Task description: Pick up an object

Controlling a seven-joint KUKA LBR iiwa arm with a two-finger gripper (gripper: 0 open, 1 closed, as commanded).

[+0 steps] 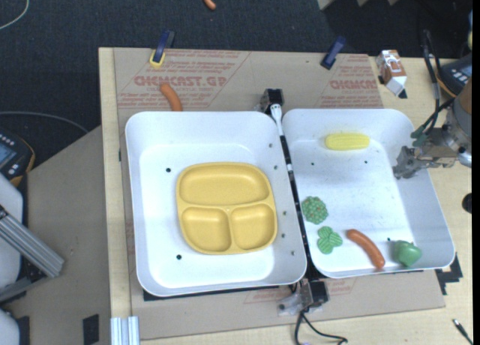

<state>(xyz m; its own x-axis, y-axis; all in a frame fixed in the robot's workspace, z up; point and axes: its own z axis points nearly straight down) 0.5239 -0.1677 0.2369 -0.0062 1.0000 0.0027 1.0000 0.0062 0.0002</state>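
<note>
The right bin holds a yellow corn cob near its back, a green broccoli piece and a smaller green leafy piece at its left side, an orange sausage near the front, and a green pepper in the front right corner. My gripper hangs over the bin's right edge, to the right of the corn and well behind the pepper. Nothing shows in its grip.
A yellow divided plate lies in the left bin. On the cardboard behind the bins lie another orange sausage and a small box, with clamps at the back edge.
</note>
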